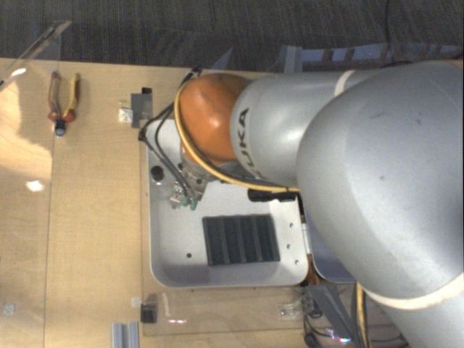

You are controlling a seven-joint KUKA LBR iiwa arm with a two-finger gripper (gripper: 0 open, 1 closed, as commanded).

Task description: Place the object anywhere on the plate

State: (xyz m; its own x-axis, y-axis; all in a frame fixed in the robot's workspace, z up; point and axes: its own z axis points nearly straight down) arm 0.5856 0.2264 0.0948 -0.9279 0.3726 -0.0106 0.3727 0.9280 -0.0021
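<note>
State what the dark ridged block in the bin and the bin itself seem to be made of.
Ridged block: likely matte rubber or foam, dark grey, parallel grooves, no glare. Bin: probably smooth moulded plastic, white, with rounded corners and a soft sheen; painted metal is possible.

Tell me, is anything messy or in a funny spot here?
Mostly tidy. A pair of pliers lies loose on the wooden bench, away from the white bin. The dark ridged plate lies flat in that bin.

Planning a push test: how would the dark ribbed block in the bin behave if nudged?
The dark ribbed block lies flat and low in the white bin, so it would probably slide, not roll or tip. Its straight ridges suggest it is stiff. Its weight is unclear.
</note>
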